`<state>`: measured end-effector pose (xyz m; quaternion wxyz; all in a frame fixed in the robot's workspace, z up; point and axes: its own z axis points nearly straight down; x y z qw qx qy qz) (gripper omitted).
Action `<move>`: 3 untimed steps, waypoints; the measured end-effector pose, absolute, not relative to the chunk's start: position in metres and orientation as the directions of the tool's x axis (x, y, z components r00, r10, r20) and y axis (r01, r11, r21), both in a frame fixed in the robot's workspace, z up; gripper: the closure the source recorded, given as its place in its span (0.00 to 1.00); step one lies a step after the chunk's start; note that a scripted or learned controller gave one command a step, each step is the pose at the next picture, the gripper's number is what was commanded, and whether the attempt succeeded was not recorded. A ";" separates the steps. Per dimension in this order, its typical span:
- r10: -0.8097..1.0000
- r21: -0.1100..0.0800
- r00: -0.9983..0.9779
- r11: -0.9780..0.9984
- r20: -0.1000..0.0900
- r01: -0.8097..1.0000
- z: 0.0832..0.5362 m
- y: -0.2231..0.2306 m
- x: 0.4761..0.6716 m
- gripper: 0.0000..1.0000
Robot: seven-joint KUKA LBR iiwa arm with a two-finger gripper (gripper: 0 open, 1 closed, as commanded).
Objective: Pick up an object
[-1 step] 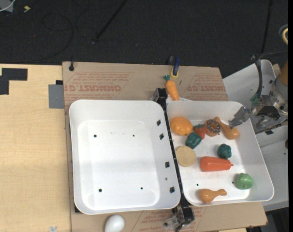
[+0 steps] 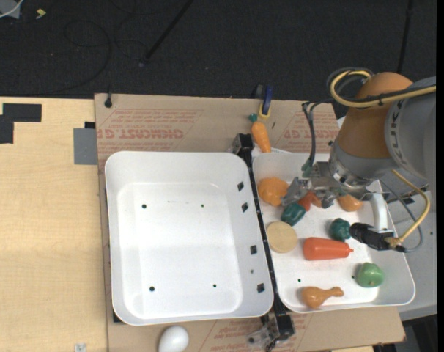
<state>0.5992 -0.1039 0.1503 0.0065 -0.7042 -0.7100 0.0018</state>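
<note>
The right bin (image 2: 398, 295) holds several toy foods. Among them are an orange round piece (image 2: 272, 191), a teal piece (image 2: 292, 213), a tan disc (image 2: 281, 237), a red-orange carrot-like piece (image 2: 327, 249), a dark green piece (image 2: 340, 229), a green apple (image 2: 368, 275) and an orange drumstick (image 2: 321, 295). My gripper (image 2: 308, 194) hangs low over the bin's upper middle. It is just above and to the right of the teal piece and beside the orange round piece. I see nothing lifted in it. A small orange piece (image 2: 349, 203) lies partly under the wrist.
The left white bin (image 2: 116, 196) adjoins the right one across a black-clipped divider (image 2: 255, 218). An orange carrot (image 2: 261, 136) lies at the right bin's far rim. A white egg (image 2: 174, 339) rests on the bench in front of the left bin. Cables (image 2: 409, 226) loop off the wrist.
</note>
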 end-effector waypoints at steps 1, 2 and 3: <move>1.000 0.000 0.002 -0.002 0.003 1.000 0.087 -0.093 0.536 0.00; 1.000 0.004 -0.003 0.003 0.001 1.000 0.091 -0.115 0.578 0.00; 1.000 -0.074 -0.011 0.012 0.008 0.997 0.085 -0.110 0.632 0.00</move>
